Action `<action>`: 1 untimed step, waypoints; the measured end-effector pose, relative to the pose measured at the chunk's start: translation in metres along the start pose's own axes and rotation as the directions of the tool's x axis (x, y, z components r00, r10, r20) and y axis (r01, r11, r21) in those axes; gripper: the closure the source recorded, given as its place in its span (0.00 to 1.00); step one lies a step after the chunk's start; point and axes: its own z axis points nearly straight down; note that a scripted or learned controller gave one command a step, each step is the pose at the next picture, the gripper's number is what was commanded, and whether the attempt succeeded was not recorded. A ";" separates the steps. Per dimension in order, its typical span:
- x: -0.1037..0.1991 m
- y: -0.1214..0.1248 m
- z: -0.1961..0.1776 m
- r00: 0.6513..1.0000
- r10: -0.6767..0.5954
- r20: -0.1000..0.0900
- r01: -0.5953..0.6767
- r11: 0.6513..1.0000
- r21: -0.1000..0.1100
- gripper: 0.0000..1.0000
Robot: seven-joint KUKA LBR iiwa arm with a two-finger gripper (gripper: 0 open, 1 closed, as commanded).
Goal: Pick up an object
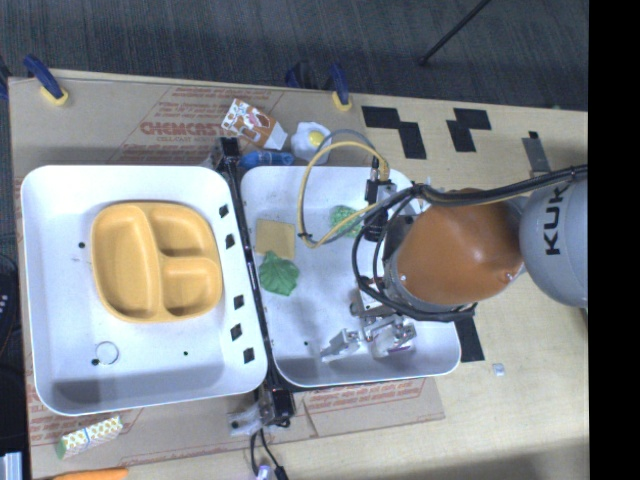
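Read "KU" on the grey arm, cut off at the frame edge, and "CHEMCAST" on the cardboard under the bins. The gripper sits low in the right bin, near its front edge; you cannot tell its state. The green object lies near that bin's left wall, the tan square just behind it.
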 end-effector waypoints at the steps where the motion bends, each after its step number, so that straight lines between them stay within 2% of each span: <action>1: 0.013 0.000 0.000 0.867 -0.499 0.005 0.499 0.867 0.003 0.00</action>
